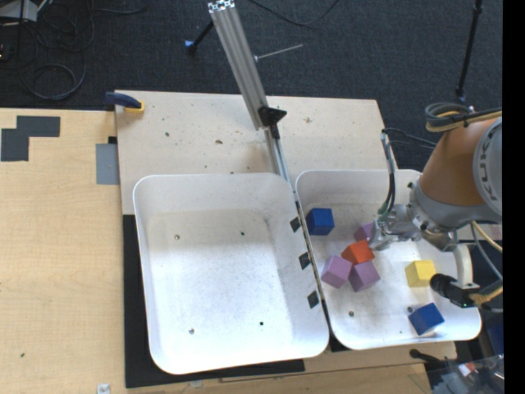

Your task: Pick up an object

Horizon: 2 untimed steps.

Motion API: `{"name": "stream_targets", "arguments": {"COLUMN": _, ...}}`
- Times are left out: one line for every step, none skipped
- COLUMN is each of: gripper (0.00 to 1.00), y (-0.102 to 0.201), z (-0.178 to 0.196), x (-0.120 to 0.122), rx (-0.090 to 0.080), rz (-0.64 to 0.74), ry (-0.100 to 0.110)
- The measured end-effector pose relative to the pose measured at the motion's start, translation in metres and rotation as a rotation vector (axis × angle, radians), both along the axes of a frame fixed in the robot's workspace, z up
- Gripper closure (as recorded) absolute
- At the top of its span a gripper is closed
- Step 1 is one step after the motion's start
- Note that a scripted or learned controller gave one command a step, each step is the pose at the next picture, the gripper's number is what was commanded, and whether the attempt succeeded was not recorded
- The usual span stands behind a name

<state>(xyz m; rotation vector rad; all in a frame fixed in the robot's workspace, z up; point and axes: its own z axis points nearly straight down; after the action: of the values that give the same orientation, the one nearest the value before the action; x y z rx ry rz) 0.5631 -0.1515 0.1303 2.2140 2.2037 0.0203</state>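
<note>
The right bin [394, 336] holds several small blocks. A blue cube [320, 220] lies near its left wall. An orange-red cube [358, 253] sits in the middle, touching two purple blocks [336, 271] [364, 276] just below it. A smaller purple block [363, 232] lies just above the orange one. A yellow cube [421, 272] and another blue cube [426, 318] lie toward the right and front. My gripper [384, 230] is low inside this bin, right beside the small purple block and just above-right of the orange-red cube. Nothing is visibly held.
The left bin [164, 220] stands beside the right one, parted by a ridge with black clips [304, 261]. A slanted metal rail [246, 72] rises behind the bins. The arm's orange band [455, 167] overhangs the right bin's far right side. Cables hang at the right.
</note>
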Motion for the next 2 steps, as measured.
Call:
{"name": "stream_targets", "arguments": {"gripper": 1.0, "y": 0.007, "z": 0.058, "x": 0.005, "rx": 0.003, "rz": 0.007, "ry": 0.02}}
{"name": "stream_targets", "arguments": {"gripper": 1.0, "y": 0.006, "z": 0.103, "x": 0.006, "rx": 0.003, "rz": 0.006, "ry": 0.02}}
